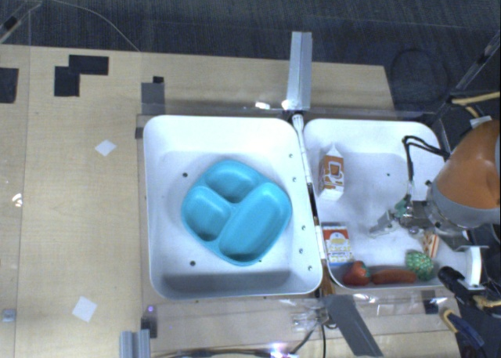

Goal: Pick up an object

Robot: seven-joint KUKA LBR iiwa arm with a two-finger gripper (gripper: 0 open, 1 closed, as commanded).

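Camera view, looking down at a slant: the gripper (385, 223) sits low inside the right bin (368, 133), reaching in from the right under the arm's orange band (476, 162). Whether its fingers are open or shut cannot be told at this size; nothing is visibly held, so I judge the pick not yet made and the whole lift left to do. Candidate objects all lie in this same bin: a small carton (332, 174) up and to the left of the gripper, well apart from it; a red-and-white box (337, 244) down-left, near; a tomato-like red piece (356, 273) and a sausage-shaped piece (394, 276) below it along the front wall; a green leafy item (420, 263) down-right, near. Far left of the gripper, the left bin (168, 192) carries a blue divided tray (235, 211). Bins rest on a pale wooden bench (70, 215) with black tape marks; dark carpet and loose cables lie beyond.
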